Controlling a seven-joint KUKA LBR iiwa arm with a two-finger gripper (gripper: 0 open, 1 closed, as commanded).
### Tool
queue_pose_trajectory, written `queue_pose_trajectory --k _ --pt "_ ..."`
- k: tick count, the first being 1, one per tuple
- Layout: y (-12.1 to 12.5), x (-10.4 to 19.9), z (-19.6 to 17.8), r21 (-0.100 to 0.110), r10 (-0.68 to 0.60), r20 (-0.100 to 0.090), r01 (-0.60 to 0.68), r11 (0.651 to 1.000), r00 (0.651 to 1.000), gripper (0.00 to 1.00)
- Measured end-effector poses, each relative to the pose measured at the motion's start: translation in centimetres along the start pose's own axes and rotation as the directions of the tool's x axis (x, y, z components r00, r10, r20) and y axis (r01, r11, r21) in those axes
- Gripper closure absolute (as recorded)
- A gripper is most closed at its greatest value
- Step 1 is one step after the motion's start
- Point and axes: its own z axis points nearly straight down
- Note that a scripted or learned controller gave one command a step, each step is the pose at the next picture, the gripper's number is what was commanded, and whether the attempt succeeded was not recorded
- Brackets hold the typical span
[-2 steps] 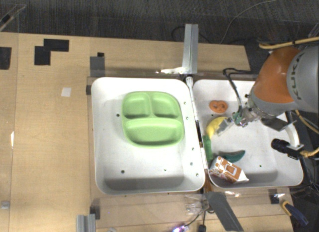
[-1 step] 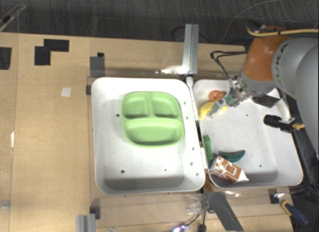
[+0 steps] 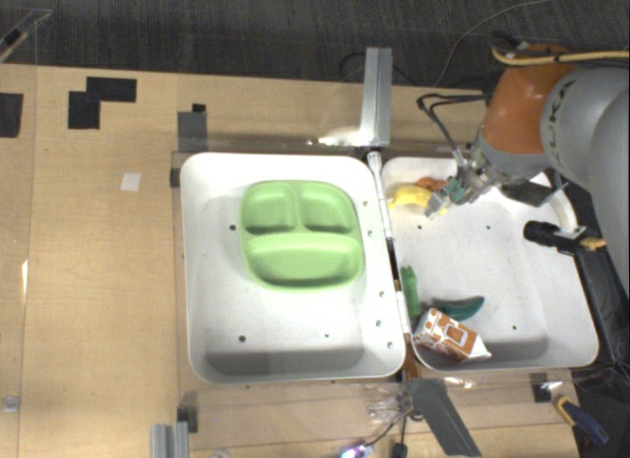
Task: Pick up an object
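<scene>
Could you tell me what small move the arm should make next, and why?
Probably a short drop straight down. The gripper hangs at the far left corner of the right bin, right beside the yellow object, and nothing shows between its fingers, so lowering onto that object looks like the nearest chance of a pick.

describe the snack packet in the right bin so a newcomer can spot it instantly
Start at the right white bin and go to its near left corner. The snack packet lies there, crinkled, orange-brown and white. The dark green piece just behind it is plain-coloured.
</scene>
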Motion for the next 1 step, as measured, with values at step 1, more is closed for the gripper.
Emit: queue_pose_trajectory --k 1 --pt "1.65 5.6 -8.37 0.012 0.041 -0.008 -0.041 0.999 0.999 1.0"
